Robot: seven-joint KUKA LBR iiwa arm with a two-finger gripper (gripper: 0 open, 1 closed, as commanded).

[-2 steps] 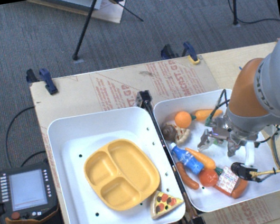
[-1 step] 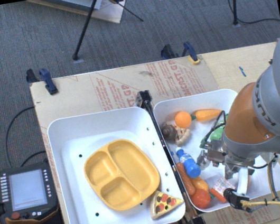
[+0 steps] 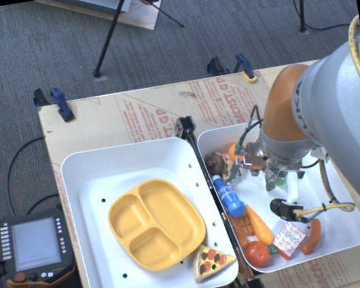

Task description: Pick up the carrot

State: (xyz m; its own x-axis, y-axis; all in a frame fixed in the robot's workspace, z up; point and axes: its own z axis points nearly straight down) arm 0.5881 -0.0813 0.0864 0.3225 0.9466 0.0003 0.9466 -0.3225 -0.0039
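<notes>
Gripper [image 3: 281, 187] hangs over the right bin [image 3: 357, 229]; its grip, hard to tell.
Carrot [image 3: 258, 224] lies just beside the blue bottle [image 3: 229, 195], untouched.

Overhead view of two white bins. The left bin [image 3: 78, 192] holds a yellow divided plate [image 3: 155, 224] and pizza slice [image 3: 212, 262]. The right holds a carrot [image 3: 259, 224], blue bottle [image 3: 229, 196], tomato [image 3: 258, 253], beneath the grey arm [image 3: 326, 114].

The carrot [image 3: 259, 225] and tomato [image 3: 257, 253] are looking like smooth, glossy plastic, the yellow divided plate [image 3: 156, 224] likewise. The bins [image 3: 81, 191] are showing matt white plastic; the bench [image 3: 133, 113] is showing printed brown cardboard.
</notes>
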